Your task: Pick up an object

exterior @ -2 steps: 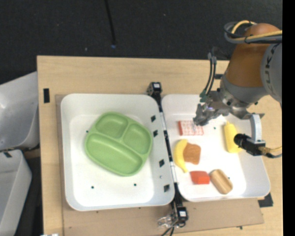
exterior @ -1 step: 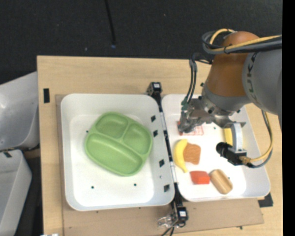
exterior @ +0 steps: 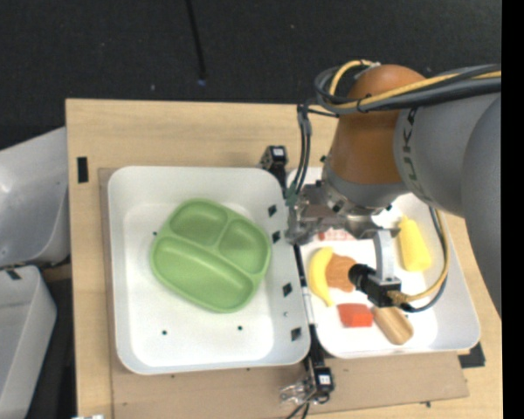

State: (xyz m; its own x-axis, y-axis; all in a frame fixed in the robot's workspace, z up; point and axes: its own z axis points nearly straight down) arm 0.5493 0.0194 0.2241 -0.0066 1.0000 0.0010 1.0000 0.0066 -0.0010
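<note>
My tool (exterior: 319, 221) hangs low over the near-left part of the right bin (exterior: 454, 321), tucked under my own wrist. From this angle I honestly can't tell if it's open or shut, or if it's got hold of anything.

The stuff to grab is all in that bin: a yellow curved piece (exterior: 318, 279) touching an orange piece (exterior: 337, 271), a red block (exterior: 356, 316) just below them, a tan wooden piece (exterior: 394, 326) beside that, and a yellow block (exterior: 415, 244) off toward the far side. The left bin (exterior: 140, 330) just has a green divided plate (exterior: 211, 253) in it.

What worries me is how packed the yellow and orange pieces are. Closing there could catch both, or shove one away and come up with nothing. I'm also right next to the wall between the bins, so drifting that way might clip it.

My arm (exterior: 437, 147) covers the top of the right bin, so there could be more under there.
</note>
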